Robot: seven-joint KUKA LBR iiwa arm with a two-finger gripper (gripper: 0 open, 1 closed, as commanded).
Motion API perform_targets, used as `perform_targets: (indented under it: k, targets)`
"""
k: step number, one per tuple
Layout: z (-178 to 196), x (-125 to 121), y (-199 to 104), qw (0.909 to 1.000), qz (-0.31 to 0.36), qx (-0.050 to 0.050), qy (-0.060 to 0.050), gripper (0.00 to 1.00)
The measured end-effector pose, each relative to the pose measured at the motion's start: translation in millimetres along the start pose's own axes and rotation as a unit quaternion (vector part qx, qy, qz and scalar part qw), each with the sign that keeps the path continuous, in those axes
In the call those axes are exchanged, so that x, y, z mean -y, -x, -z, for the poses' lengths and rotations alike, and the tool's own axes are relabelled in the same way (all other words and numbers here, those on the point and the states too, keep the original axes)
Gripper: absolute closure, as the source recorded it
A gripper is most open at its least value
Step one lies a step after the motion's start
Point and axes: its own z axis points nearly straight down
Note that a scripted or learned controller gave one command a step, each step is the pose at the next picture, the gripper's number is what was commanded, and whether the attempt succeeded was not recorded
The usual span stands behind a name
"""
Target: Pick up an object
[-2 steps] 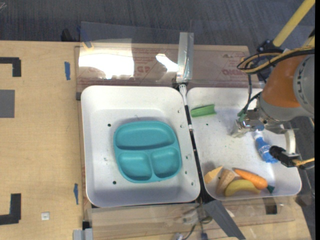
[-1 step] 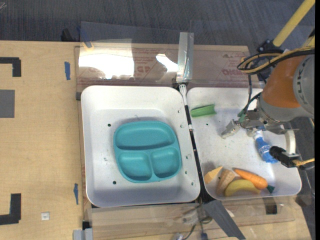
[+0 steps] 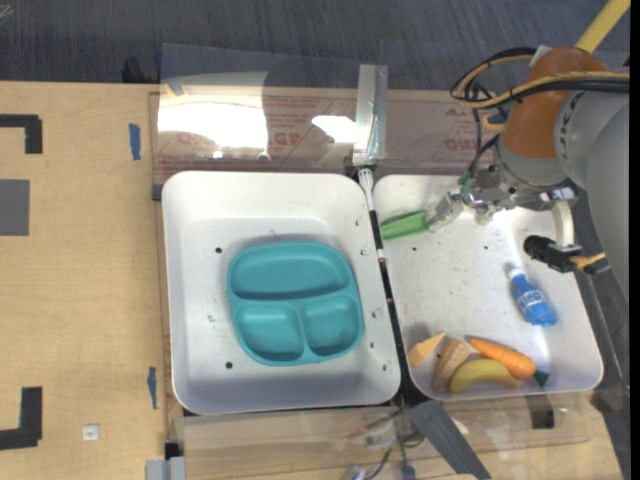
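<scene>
Green stick-like object (image 3: 404, 226) lies at the upper left of the right bin (image 3: 580, 373), against the divider, with the end effector (image 3: 447, 211) at its right end; whether the tips clasp it, or how far apart they stand, I cannot tell. The step looks like the grasp itself. Next calls for a confirmed grip, then a straight lift clear of the divider.

Matt teal plastic tray (image 3: 293, 303), glossy white bins (image 3: 190, 268) (speckled), cardboard bench (image 3: 75, 268)
</scene>
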Motion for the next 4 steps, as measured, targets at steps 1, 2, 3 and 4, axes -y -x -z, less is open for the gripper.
perform_targets:
  k: [1, 2, 3, 4]
  targets:
    - [0, 5, -14, 0.9794, 0.202, 0.000, -0.004, 0.00]
    - [77, 1, 19, 1.0000, 0.003, 0.001, 0.003, 0.00]
    - [7, -3, -19, 0.9946, 0.103, 0.002, -0.001, 0.00]
    - [7, -9, -40, 1.0000, 0.000, 0.001, 0.005, 0.00]
